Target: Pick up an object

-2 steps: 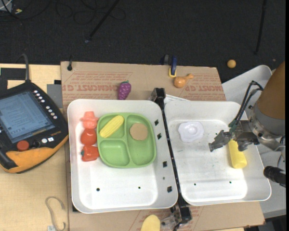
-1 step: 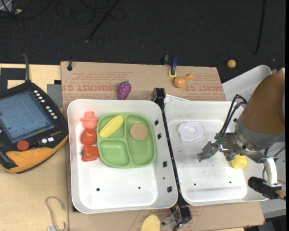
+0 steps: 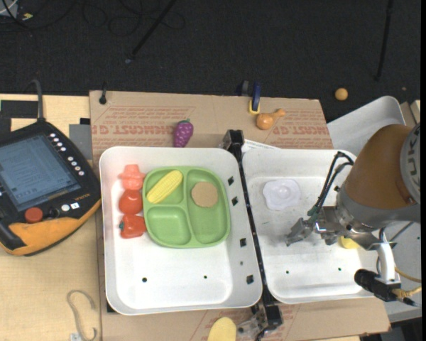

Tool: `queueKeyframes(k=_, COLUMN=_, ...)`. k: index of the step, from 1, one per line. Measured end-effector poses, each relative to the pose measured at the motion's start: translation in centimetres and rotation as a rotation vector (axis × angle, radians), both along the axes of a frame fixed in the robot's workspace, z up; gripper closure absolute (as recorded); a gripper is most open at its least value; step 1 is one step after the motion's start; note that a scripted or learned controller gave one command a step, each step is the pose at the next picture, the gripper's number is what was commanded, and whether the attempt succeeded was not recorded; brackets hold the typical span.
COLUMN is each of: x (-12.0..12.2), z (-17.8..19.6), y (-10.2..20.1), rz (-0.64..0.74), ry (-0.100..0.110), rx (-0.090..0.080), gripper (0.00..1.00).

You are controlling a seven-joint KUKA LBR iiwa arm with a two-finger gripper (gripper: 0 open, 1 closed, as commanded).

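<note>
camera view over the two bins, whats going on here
A grey robot arm reaches in from the right, its gripper low over the right bin, near a clear lid-like piece. Nothing is visibly held between the jaws. The left bin holds a green divided plate with a toy corn cob and a brown round piece, beside red toy pieces.

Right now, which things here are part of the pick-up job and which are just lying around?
Job: gripper; green plate with corn and cookie; red toys; clear lid.

Lying around: control tablet; purple grapes; orange gourd; yellow lemon.
</note>
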State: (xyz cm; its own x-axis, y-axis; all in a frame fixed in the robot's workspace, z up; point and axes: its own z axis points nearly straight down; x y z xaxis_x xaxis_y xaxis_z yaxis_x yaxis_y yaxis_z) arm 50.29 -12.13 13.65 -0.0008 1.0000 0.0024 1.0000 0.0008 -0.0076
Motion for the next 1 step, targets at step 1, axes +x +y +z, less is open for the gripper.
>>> queueKeyframes(k=1, x=-0.02, z=-5.14, y=0.19, rz=-0.001, ry=-0.005, rx=-0.001, gripper=0.0)
